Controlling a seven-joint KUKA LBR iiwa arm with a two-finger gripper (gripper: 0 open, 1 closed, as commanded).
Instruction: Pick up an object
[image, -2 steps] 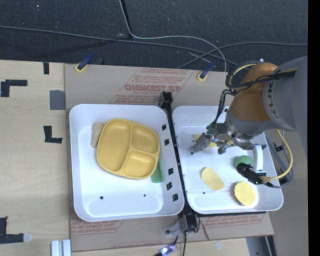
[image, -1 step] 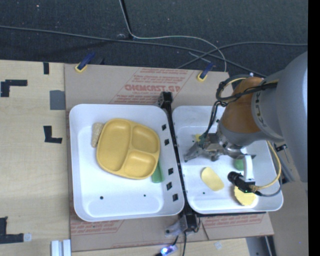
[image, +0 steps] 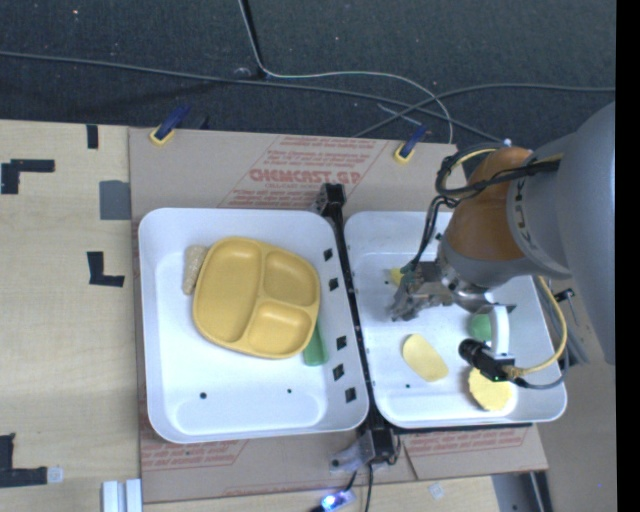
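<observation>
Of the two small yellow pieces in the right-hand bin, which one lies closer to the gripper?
The pale yellow oval piece near the bin's middle: it lies just below the gripper. The other yellow piece sits in the bin's front right corner, farther off.

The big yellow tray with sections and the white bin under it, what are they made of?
The yellow divided tray looks like moulded plastic: one even colour, rounded compartments, soft sheen. The left white bin is probably plastic too, with smooth, slightly glossy walls, though that's less certain.

Two bins sit side by side on the counter. In the left bin lies a divided tray, a sponge touching its left edge. The right bin holds two flat pieces, one left of the other, below the gripper.
</observation>
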